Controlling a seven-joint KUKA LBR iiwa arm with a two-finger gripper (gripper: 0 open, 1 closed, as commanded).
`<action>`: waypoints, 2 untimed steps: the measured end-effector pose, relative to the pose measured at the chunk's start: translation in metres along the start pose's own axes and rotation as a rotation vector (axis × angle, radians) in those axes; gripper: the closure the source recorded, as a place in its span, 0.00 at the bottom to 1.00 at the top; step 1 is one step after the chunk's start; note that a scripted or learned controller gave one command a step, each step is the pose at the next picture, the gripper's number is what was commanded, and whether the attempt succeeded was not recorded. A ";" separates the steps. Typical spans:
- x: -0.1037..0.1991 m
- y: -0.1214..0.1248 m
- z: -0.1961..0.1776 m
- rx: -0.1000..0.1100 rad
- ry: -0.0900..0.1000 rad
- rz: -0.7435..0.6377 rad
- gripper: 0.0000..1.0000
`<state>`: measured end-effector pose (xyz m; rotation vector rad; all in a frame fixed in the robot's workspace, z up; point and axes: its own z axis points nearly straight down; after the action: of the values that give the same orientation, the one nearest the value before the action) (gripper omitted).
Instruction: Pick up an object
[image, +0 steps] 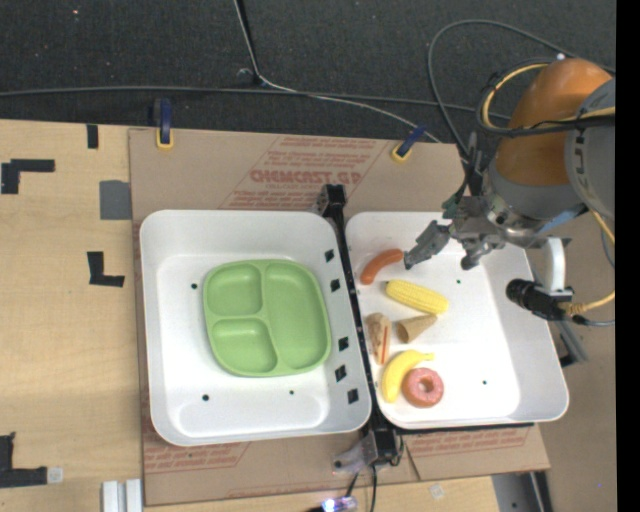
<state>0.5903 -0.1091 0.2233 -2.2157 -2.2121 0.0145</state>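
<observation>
Two dark fingers (421, 248) spread apart, nothing between them, hanging over the upper part of the right shallow white bin (520, 375). Two-finger gripper (446, 250) set just right of a small orange-red sausage (380, 264), not touching it. Carried by a grey arm with an orange band (548, 105) entering from the right.

Below the fingers, inside the same bin: a yellow corn cob (417, 296) lying at a slant, then a tan ice-cream cone (416, 326) tipped on its side just under it. Left of the cone, a small brown-and-orange piece (377, 333), too small to make out. Lower still, a yellow banana (397, 372) curled against a pink ring doughnut (424, 387), the two touching.

Beyond the black divider, in the left shallow white bin (165, 390): a light green plastic plate with three compartments (267, 316), lying flat near the middle. Both bins resting on a brown cardboard sheet (290, 175) over the pale wooden counter (50, 330).
</observation>
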 end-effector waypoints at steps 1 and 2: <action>0.000 0.003 -0.007 -0.012 -0.001 -0.003 0.00; 0.001 0.004 0.058 -0.007 -0.001 -0.003 0.00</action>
<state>0.5930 -0.1077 0.1653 -2.2167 -2.2192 0.0084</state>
